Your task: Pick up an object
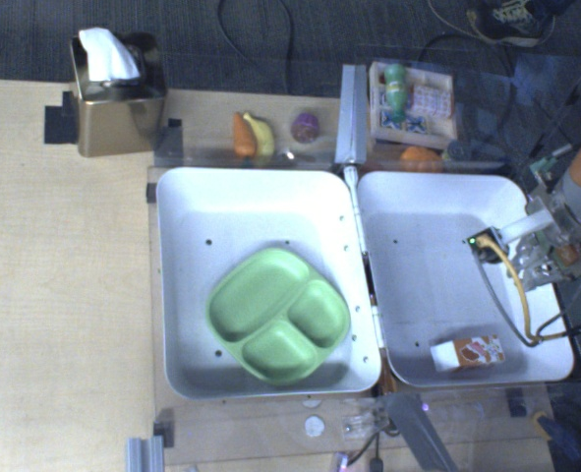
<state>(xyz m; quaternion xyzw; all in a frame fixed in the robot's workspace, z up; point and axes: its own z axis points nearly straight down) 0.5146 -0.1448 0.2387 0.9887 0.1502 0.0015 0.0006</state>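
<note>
A small orange and white carton (469, 352) lies on its side in the right bin (428, 283), near its front right corner. A green divided plate (278, 314) rests in the left bin (251, 214). My gripper (538, 260) hangs over the right edge of the right bin, above and behind the carton, with a yellow cable looping below it. Nothing shows between it and the bin floor.
Behind the bins lie a toy carrot and banana (253, 135), a purple ball (306, 127), an orange item (420, 155) and a box of toys (412, 101). A brown box with white tissue (113, 94) stands at the back left.
</note>
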